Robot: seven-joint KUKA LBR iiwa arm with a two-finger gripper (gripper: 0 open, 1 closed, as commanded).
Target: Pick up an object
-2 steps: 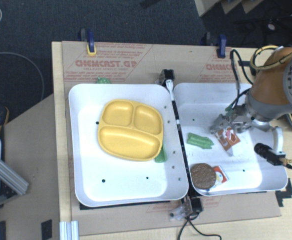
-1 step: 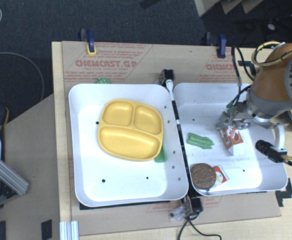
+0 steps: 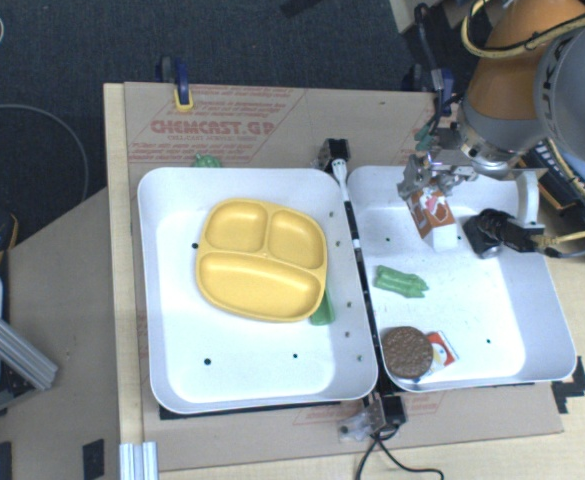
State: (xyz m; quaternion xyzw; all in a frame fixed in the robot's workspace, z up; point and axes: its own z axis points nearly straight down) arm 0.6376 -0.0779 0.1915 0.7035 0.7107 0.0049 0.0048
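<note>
Gripping red-white packet (image 3: 433, 214), tool (image 3: 424, 183) shut on its top, over right bin (image 3: 512, 313) rear-left.

Arm (image 3: 532, 58) reaching from right, hand (image 3: 430, 180) lowered

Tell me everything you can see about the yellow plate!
The yellow plate looks like smooth plastic, with rounded corners and three compartments: two small ones at the far side and one long one nearer the camera. It lies flat, a bit turned, in the left white bin, toward its far half. Nothing sits in its compartments. A small green thing peeks out from under its right near edge.
</note>
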